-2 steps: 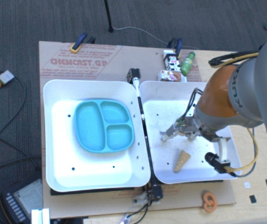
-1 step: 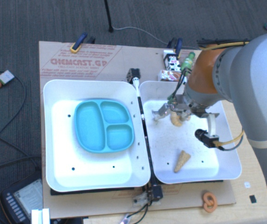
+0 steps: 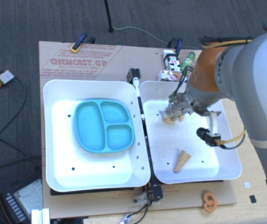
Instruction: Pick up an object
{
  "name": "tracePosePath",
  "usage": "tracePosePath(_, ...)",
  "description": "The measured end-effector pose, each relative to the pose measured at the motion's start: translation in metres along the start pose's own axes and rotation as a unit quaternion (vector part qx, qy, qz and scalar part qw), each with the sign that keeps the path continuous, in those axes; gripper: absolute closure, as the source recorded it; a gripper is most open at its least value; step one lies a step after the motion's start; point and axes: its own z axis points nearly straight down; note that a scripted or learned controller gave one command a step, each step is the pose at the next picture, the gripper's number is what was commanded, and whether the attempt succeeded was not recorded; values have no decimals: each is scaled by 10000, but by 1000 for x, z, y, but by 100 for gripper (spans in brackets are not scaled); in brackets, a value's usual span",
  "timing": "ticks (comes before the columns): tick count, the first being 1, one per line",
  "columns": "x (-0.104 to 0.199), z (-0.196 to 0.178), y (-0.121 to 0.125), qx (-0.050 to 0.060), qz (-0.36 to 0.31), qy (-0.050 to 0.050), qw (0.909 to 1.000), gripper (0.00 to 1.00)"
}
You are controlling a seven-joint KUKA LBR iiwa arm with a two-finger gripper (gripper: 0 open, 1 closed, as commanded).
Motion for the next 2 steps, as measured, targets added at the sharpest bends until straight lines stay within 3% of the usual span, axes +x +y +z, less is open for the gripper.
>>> tracePosePath(1,61,-87,60,35,-5,17,10000,100)
tracePosePath(2,60,-96,59,45,-2,-3,10000,100)
